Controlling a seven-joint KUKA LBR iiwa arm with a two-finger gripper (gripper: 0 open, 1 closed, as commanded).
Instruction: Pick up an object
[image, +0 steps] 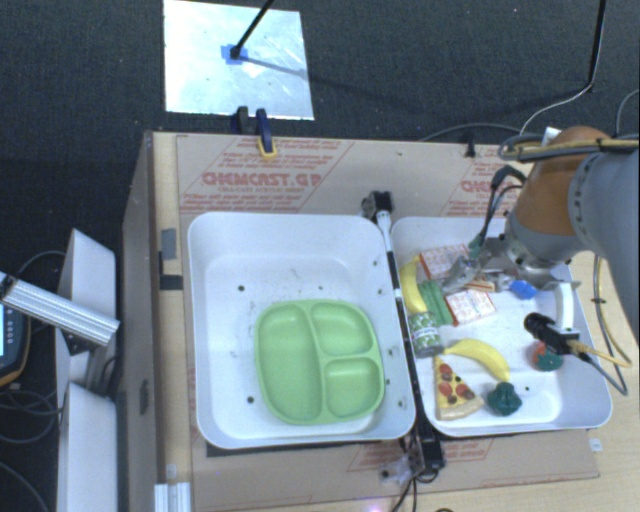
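My gripper (468, 270) hangs low over the back of the right bin (590, 400), with the grey arm and its orange band reaching in from the right. It sits just above two red-and-white cards, one (440, 262) at its left and one (468, 304) right below it. A small blue piece (522, 290) lies just right of the gripper. Nothing shows as held.
The right bin also holds a banana (480, 357), a second yellow banana (408, 285) along the left wall, a green strip (431, 300), a small jar (425, 336), a pizza slice (455, 390), a dark green toy (503, 399) and a red-green toy (546, 358). A green divided plate (320, 360) lies in the left bin (220, 260).
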